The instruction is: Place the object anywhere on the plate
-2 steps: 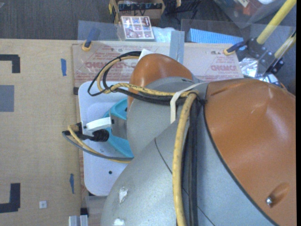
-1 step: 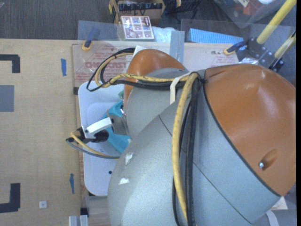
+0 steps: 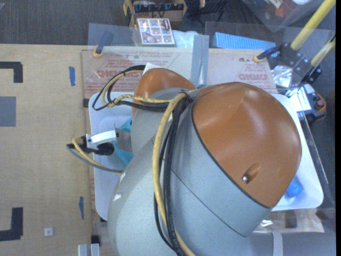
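where the smooth, domed arm (image 3: 213, 164) looms, white bins (image 3: 309, 196) peek out.

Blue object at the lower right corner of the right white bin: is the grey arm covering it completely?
No, part of the small blue object shows just past the arm's orange dome, against the right white bin.

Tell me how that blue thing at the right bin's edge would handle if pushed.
The blue thing is mostly hidden behind the arm, so this is tentative. It looks small, so probably light and easy to slide on the bin's smooth white floor. Its visible corner seems angular, so it likely would not roll.
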